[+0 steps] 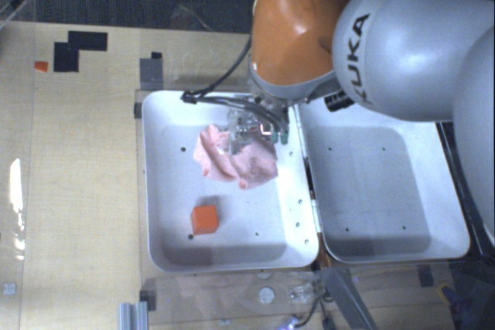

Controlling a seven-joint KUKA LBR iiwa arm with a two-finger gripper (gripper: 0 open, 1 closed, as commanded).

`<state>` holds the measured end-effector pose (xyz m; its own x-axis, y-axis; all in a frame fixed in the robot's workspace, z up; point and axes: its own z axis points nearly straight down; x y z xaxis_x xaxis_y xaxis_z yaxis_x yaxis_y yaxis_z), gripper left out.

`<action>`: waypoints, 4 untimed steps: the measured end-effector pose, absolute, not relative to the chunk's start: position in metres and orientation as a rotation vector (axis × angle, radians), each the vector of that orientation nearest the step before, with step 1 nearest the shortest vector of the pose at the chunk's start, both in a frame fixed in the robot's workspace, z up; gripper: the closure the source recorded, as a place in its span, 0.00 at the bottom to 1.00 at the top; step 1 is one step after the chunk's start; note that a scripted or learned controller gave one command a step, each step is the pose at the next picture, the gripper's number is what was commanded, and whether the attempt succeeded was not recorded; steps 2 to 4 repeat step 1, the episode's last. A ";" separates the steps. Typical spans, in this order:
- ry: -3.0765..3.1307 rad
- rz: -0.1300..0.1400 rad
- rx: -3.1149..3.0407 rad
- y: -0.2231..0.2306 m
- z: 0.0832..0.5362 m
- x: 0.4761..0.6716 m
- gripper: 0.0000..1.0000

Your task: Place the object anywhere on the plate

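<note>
A pink plate [236, 157], crumpled-looking and irregular, lies in the upper middle of the left bin [166, 228]. An orange block [205, 219] sits on the bin floor below and left of the plate, well apart from it. My gripper [249, 129] hangs under the orange wrist band, right over the plate's upper right part. Its tips are lost against the plate and the wrist hardware.
The right bin [379, 243] lies beside the left one, with the big grey arm [418, 42] above its top edge. A black cable [209, 93] runs along the left bin's upper rim. Tan bench [69, 182] spreads to the left.
</note>
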<state>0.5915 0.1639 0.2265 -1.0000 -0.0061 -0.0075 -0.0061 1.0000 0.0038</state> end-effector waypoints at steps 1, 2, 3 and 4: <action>3.134 0.006 -0.009 0.164 0.227 0.592 0.00; 3.134 0.006 -0.009 0.164 0.227 0.592 0.00; 3.134 0.006 -0.009 0.164 0.227 0.592 0.00; 3.134 0.006 -0.009 0.164 0.227 0.592 0.00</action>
